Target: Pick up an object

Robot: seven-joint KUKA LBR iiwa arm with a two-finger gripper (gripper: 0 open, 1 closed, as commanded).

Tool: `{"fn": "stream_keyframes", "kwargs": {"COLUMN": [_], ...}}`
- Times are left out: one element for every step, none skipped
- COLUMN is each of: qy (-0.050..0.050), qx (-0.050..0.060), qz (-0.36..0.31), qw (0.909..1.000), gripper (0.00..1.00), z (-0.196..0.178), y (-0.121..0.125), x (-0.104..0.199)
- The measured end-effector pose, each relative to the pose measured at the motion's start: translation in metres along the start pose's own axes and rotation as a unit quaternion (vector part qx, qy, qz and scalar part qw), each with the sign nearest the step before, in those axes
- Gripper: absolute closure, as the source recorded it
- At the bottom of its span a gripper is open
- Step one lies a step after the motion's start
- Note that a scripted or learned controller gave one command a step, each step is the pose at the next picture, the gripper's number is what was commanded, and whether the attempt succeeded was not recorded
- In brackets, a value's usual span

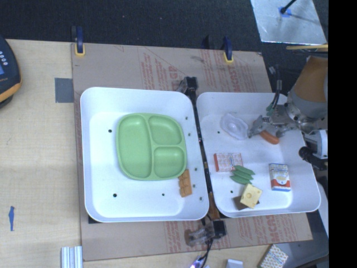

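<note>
In the right bin (223,208), the claw (266,128) sits over an orange object (271,139), its long axis seemingly slanting down-right; whether it pinches it, I cannot tell.

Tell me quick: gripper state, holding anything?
Gripper: low in the right bin beside an orange object; open or shut cannot be told, no hold visible.
</note>
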State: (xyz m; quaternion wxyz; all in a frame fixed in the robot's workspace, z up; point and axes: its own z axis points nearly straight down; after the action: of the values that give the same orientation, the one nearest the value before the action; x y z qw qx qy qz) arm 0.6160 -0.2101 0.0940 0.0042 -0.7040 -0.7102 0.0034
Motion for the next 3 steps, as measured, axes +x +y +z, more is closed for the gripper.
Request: {"fn": "stream_keyframes", "kwargs": {"qy": [-0.001, -0.001, -0.001], "qx": [-0.006, -0.003, -0.003], "qz": [0.001, 0.003, 0.001], "qw": [1.0, 1.0, 1.0], "gripper": [0.0, 0.0, 1.0], "z": [0.001, 0.002, -0.009], "y": [0.042, 0.014, 0.015], "x": [0.015, -0.002, -0.003]}}
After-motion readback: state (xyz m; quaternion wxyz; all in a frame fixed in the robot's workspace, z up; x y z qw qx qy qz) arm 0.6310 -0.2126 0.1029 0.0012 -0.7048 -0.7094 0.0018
